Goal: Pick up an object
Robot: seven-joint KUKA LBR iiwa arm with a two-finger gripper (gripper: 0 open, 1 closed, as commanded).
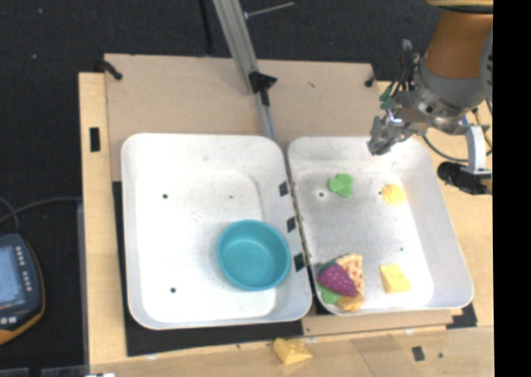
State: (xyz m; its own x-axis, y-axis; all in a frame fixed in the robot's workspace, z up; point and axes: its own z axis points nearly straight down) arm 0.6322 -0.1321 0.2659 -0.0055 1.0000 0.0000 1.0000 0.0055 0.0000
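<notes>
Your gripper [378, 144] hangs over the right white bin's [431, 201] far edge; jaws' state unreadable | green lumpy toy [340, 185] just nearer, unobstructed | small yellow piece [392, 194] beside it | purple grape bunch [336, 279], yellow block [394, 278] at near edge.

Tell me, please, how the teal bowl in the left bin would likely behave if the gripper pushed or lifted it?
The teal bowl looks rigid and light, probably plastic. Its smooth round wall may slip from fingers, so it would likely slide across the left bin rather than tip.

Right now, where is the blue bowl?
The blue bowl sits in the left bin, in its lower right part, close to the divider between both bins.
</notes>
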